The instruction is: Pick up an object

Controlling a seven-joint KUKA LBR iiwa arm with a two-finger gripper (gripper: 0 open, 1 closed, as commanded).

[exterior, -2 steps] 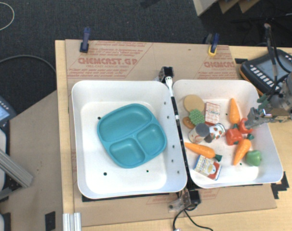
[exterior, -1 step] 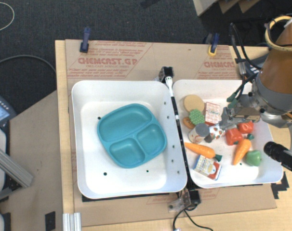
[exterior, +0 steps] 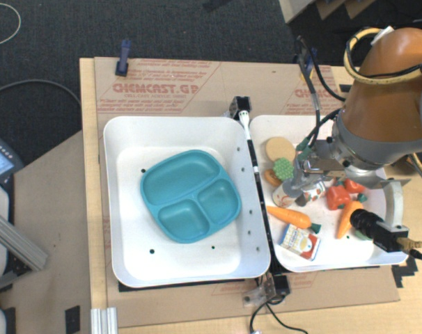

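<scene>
My gripper hangs low over the middle of the right bin, among toy foods. Just left of it lie a green bumpy piece, a tan bread-like piece and a small brown piece. An orange carrot lies right below it, with a small printed packet further toward the front. To its right sit a red piece and a second carrot. The arm's body hides part of the bin behind the gripper.
The left bin holds a teal divided plate. A black-and-white bar runs along the seam between the bins. Cardboard lies under both bins, with a blue clip at its far edge.
</scene>
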